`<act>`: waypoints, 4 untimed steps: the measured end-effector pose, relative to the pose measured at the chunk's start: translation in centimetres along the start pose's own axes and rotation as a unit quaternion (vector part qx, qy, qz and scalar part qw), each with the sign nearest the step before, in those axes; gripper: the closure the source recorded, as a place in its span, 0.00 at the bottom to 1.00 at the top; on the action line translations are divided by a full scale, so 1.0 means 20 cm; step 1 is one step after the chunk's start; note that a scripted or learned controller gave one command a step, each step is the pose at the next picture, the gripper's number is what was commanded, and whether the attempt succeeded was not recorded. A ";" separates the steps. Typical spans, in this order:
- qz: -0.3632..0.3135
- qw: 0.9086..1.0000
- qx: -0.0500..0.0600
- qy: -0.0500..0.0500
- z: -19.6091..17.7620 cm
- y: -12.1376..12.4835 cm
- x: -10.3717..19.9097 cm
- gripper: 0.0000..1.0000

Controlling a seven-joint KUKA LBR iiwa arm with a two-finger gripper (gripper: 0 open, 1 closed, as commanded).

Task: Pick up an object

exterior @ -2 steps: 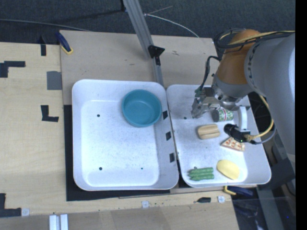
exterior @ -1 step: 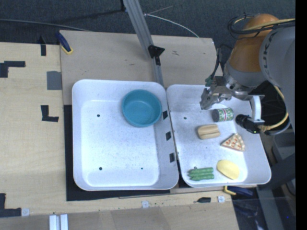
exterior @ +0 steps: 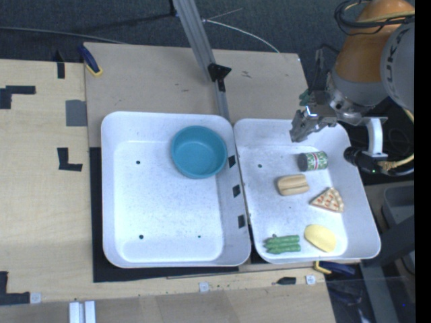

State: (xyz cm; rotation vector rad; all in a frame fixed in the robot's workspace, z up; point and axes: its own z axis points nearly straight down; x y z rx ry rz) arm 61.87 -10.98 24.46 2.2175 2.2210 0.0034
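Green-labelled can (exterior: 312, 161) lies just below my gripper (exterior: 302, 130), which hangs over it, I judge, to line up a grab; fingers' spread I cannot tell.

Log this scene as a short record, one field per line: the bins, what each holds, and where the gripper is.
left bin: holds a blue bowl near its back right corner
right bin: holds five small items
can: green and white, lying on its side, nearest the gripper
bread roll: just in front of the can
pizza slice: right of the roll
yellow item: front right corner
green beans: front, left of the yellow item
gripper: over the back of the right bin, nothing seen between its fingers
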 end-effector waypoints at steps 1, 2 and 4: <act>-0.002 1.000 0.003 0.001 0.06 -0.11 0.24 1.00; -0.003 1.000 0.004 0.001 0.10 -0.16 0.54 1.00; -0.003 1.000 0.004 0.001 0.16 -0.32 1.04 1.00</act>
